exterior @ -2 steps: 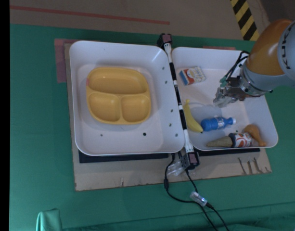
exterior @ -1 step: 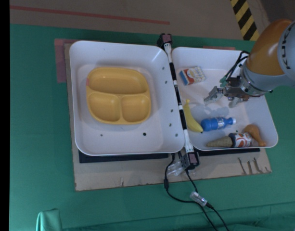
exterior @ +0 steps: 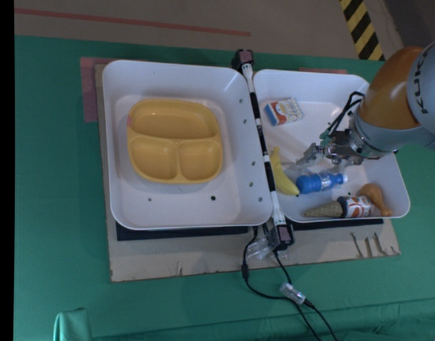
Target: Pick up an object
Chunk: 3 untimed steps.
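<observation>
end effector (exterior: pixel 311 155) fingers blurred above blue bottle (exterior: pixel 319 182).

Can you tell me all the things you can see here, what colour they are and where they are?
left bin: 1, white, left side of the bench
right bin: 1, white, beside the left bin
divided plate: 1, yellow, in the left bin
small carton: 1, white with orange and blue, top of the right bin
banana: 1, yellow, left edge of the right bin
bottle: 1, blue, middle of the right bin
ice cream cone: 1, tan, bottom of the right bin
small bottle: 1, orange and white with dark cap, beside the cone
chicken drumstick: 1, orange-brown, bottom right corner
arm: 1, grey and orange, from the right
end effector: 1, metallic, above the blue bottle
</observation>
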{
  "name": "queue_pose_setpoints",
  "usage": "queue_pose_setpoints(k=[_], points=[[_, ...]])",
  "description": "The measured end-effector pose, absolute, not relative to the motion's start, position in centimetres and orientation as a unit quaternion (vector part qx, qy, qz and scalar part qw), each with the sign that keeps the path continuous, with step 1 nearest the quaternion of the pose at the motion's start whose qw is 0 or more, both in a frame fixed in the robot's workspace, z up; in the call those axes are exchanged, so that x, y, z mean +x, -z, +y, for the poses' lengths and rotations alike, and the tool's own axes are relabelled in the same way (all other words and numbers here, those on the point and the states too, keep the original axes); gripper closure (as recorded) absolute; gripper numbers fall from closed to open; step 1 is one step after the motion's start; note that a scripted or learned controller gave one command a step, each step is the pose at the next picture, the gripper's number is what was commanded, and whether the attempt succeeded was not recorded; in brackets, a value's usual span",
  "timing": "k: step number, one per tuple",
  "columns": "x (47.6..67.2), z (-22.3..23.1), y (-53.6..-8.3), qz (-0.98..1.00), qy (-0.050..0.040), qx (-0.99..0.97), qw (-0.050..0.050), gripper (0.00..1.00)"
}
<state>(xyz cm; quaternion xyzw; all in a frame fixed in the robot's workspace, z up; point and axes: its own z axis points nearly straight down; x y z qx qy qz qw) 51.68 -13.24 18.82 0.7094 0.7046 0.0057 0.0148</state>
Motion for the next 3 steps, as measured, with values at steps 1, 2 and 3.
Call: queue_pose_setpoints(k=[1, 2, 3], points=[[51.9, -13.6, -20.3, 0.702, -0.0079, 0.712, 0.021, 1.0], [51.9, -13.6, -20.3, 0.702, -0.0079, 0.712, 0.021, 0.0], [52.1, -13.9, -21.7, 0.699, -0.0106, 0.714, 0.027, 1.0]])
